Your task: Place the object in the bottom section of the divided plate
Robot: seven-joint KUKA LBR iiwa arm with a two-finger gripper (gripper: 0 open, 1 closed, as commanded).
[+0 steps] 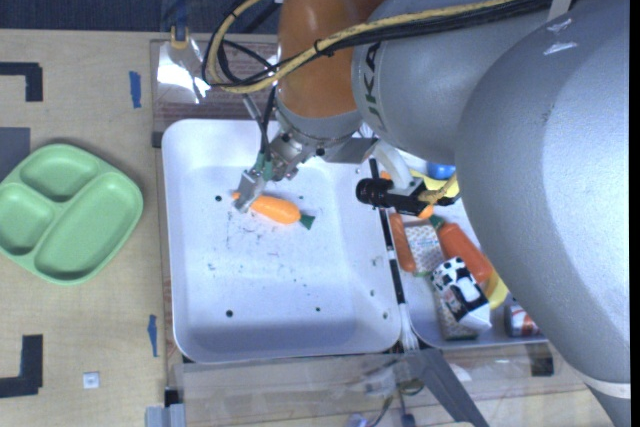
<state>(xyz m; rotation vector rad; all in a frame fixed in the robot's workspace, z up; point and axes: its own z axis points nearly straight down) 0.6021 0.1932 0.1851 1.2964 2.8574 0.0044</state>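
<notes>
An orange toy carrot point(276, 209) with a green top lies on the floor of the left white bin point(200, 315), in its upper middle. My gripper point(246, 186) is down at the carrot's left end, its tips touching or just above it. The green divided plate point(68, 212) rests on the wooden bench to the left of the bins, with two small sections at its upper left and one large section at its lower right.
The right bin point(430, 330) holds several items: a red-orange packet point(402, 243), an orange object point(466, 252), a black-and-white toy point(458, 287) and a yellow-blue item point(440, 174). The arm's bulk covers the upper right. Black markers sit on the bench at left.
</notes>
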